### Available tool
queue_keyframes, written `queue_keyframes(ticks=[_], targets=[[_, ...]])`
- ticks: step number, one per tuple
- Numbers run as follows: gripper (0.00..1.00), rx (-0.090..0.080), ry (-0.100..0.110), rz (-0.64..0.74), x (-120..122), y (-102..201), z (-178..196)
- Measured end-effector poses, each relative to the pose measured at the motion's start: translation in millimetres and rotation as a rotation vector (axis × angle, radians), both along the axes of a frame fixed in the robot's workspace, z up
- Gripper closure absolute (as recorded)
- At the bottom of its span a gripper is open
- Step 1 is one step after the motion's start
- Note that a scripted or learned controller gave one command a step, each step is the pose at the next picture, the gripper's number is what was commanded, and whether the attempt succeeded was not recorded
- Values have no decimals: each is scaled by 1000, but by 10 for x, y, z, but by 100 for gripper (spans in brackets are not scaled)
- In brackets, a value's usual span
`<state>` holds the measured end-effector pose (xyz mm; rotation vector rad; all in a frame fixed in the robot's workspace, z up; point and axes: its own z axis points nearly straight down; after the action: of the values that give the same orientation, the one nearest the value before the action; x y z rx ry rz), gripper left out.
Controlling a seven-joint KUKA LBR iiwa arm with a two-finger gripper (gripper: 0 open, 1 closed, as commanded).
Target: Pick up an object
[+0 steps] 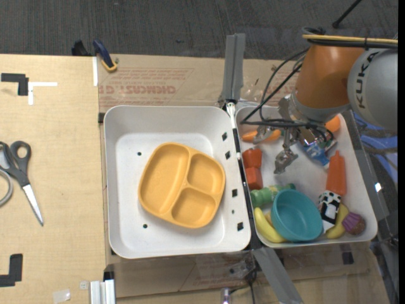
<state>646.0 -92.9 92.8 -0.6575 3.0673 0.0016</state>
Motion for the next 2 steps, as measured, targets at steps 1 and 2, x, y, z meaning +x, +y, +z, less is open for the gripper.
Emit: queue_keyframes(ticks=[1,2], targets=[[0,-2,1,28,-451,-637,0],[0,-1,6,-3,21,-190,-9]])
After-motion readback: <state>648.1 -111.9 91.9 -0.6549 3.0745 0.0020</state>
